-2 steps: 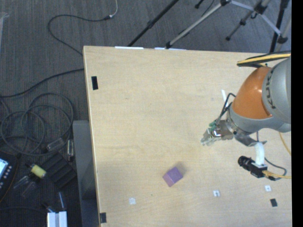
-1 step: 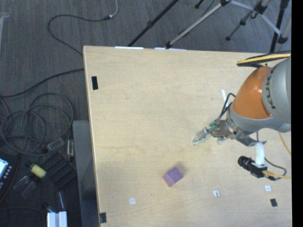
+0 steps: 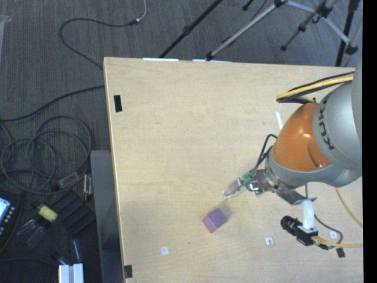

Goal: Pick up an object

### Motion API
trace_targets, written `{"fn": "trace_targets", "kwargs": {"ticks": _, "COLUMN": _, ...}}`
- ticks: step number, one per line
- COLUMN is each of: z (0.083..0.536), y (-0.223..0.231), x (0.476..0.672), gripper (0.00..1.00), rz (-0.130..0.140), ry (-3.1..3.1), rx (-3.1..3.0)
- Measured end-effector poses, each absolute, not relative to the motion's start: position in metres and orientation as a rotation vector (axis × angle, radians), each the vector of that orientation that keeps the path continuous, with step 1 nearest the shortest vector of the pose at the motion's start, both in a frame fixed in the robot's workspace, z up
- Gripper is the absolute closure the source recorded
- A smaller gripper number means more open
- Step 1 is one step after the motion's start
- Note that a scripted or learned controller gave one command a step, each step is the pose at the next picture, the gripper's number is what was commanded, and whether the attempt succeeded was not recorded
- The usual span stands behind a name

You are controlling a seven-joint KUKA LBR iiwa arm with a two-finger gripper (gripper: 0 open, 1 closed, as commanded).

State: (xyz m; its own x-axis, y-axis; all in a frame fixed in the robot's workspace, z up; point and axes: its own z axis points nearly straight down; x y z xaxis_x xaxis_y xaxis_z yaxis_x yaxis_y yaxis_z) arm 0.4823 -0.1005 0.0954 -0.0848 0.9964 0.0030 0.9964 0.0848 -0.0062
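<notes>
A small purple block (image 3: 215, 220) lies on the pale wooden bench top (image 3: 177, 146), toward its near edge. My gripper (image 3: 234, 188) points left from the grey arm with the orange band (image 3: 300, 143), which reaches in from the right. The gripper's tip hangs a little above and to the right of the block, apart from it. Nothing shows in the gripper.
A black mark (image 3: 118, 103) sits near the bench's far left corner. Two small white tags (image 3: 164, 250) (image 3: 269, 240) lie near the front edge. A black connector on a cable (image 3: 296, 227) hangs below the arm. Cables (image 3: 41, 158) cover the floor at left, and tripod legs (image 3: 283, 5) stand behind.
</notes>
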Motion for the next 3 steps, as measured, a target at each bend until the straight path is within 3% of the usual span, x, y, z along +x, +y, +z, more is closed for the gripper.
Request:
{"fn": "trace_targets", "kwargs": {"ticks": 1, "z": 0.1025, "y": -0.1004, "x": 0.4818, "gripper": 1.00, "rz": 0.007, "ry": -2.305, "rx": -2.119}}
{"fn": "trace_targets", "kwargs": {"ticks": 2, "z": 0.1025, "y": -0.1004, "x": 0.4818, "gripper": 0.00, "rz": 0.007, "ry": -2.305, "rx": -2.119}}
{"fn": "trace_targets", "kwargs": {"ticks": 3, "z": 0.1096, "y": -0.1000, "x": 0.4814, "gripper": 1.00, "rz": 0.010, "ry": -2.302, "rx": -2.117}}
